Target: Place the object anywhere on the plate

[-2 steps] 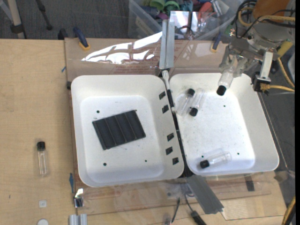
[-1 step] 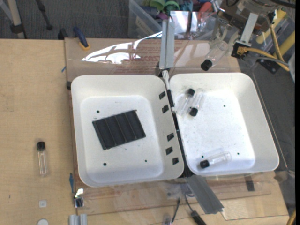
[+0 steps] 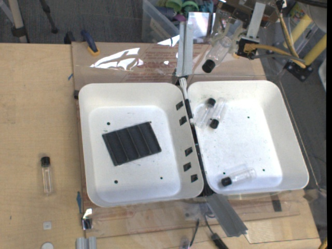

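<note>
The left bin, well away from the gripper and down toward the near side, holds a black ribbed plate lying flat and skewed on its floor. The right bin, directly below the gripper, holds three clear vials with black caps. Two of them lie close together near the divider. The third vial lies alone by the near rim, farthest from the gripper. A tilted vial hangs just beside the gripper, past the bins' far rim. Its black cap points down and away from the gripper, and its clear upper end runs up into the gripper's body. That end blends with glare and cabling, so I cannot tell whether the fingers are apart, together or clamped on it. The gripper sits high at the far side, among yellow cables, and the top edge cuts off its upper parts. Far from the gripper, on the bare bench left of the bins, lies another small vial. Behind the gripper stands a clear tub of coloured items, partly cut off.
</note>
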### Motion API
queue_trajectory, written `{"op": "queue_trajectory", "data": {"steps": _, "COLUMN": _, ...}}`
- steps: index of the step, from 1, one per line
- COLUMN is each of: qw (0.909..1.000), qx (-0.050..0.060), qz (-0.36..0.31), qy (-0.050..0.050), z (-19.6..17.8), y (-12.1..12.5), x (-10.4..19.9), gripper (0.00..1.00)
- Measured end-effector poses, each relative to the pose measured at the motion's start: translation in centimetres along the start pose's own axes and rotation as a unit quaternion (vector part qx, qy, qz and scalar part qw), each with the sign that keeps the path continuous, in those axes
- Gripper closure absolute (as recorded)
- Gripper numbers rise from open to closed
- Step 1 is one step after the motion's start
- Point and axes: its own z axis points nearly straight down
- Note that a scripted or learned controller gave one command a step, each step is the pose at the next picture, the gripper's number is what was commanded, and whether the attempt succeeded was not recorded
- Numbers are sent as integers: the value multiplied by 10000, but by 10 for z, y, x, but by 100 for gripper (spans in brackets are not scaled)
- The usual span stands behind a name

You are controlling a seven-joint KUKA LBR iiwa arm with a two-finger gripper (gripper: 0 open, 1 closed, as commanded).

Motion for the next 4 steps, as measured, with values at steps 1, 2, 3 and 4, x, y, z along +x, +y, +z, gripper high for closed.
{"op": "queue_trajectory", "data": {"steps": 1, "qw": 9967, "qx": 2, "qz": 815, "qy": 1, "z": 12, "y": -28, "x": 67, "gripper": 100}}
{"op": "queue_trajectory", "data": {"steps": 2, "qw": 10000, "qx": 1, "qz": -55, "qy": 3, "z": 14, "y": -65, "x": 140, "gripper": 100}}
{"op": "queue_trajectory", "data": {"steps": 3, "qw": 9780, "qx": 21, "qz": 2086, "qy": -10, "z": 162, "y": -70, "x": 149, "gripper": 100}}
{"op": "queue_trajectory", "data": {"steps": 4, "qw": 9769, "qx": 16, "qz": 2137, "qy": -5, "z": 164, "y": -75, "x": 147, "gripper": 100}}
